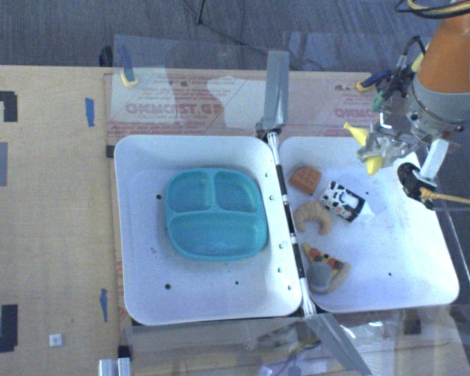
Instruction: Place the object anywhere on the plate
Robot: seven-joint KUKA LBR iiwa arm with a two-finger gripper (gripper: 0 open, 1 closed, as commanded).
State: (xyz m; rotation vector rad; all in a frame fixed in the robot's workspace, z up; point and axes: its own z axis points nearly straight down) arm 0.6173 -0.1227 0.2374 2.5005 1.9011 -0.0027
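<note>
You are looking down on two white bins side by side on the counter (47, 210): the left bin (141, 288) holds a teal plate (215, 214) with three compartments, nothing on it, and the right bin (407, 265) holds the loose items. The arm (446, 53) comes in at the upper right, its orange band above the wrist, and the jaws (374, 159) hang over the upper part of the right bin near its back rim, carrying yellow tips. Whether those jaws are spread or closed you cannot tell from this angle, since the tips overlap and blur together, and nothing can be seen between them. The candidates for the task all lie below and to the left of the jaws, apart from them: a waffle (305, 179) close to the divider between the bins, a black-and-white cow toy (344, 201) just to its right and the nearest thing to the jaws, a croissant (314, 218) just below both, and a pizza slice (326, 269) further down near the bin's lower left corner. It looks as if the slice partly rests on a grey piece, though the view is too coarse to be sure. All four sit in the right bin, well apart from the plate.
</note>
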